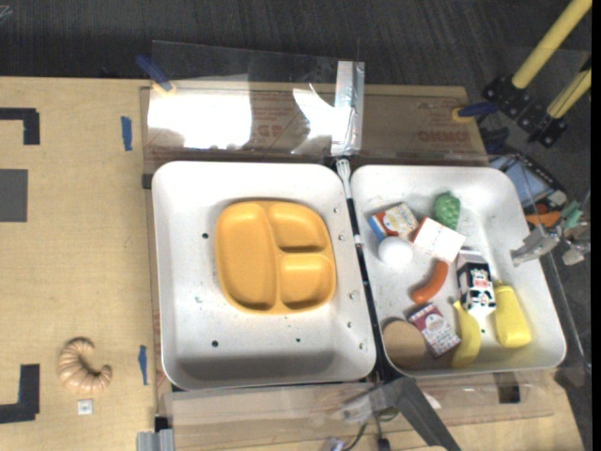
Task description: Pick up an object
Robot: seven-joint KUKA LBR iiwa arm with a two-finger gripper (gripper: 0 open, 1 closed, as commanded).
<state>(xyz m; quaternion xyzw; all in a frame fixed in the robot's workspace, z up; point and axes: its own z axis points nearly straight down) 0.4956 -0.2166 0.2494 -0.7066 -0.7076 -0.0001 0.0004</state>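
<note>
At the far left, a tan croissant-shaped toy (84,365) is lying on the wooden table (66,252), well apart from both bins. Moving right, the left bin (178,252) is holding a yellow divided plate (274,255) near its middle, with its three compartments facing up. Behind the bins, a sheet of clear plastic (254,111) is catching a bright glare. The right bin (535,346) is carrying a cluster of small objects. Near its upper left, a small red and white carton (394,221) is lying just above a white ball (395,252). A round tan disc (404,343) is sitting in the lower left corner, with a small printed card (433,329) lying against its right side. A red sausage-shaped toy (430,280) is slanting between the ball and the card. A white card (439,241) is resting above the sausage, and a green leafy toy (447,209) is sitting just beyond it toward the back wall. Further right, a black and white cow-patterned carton (478,289) is standing beside a yellow banana-like piece (466,332), and a yellow bottle (511,316) is lying just to their right. At the right edge of this bin, the gripper (533,245) is hovering over the rim, apart from all the objects; whether its jaws are apart or together cannot be told from this view.
</note>
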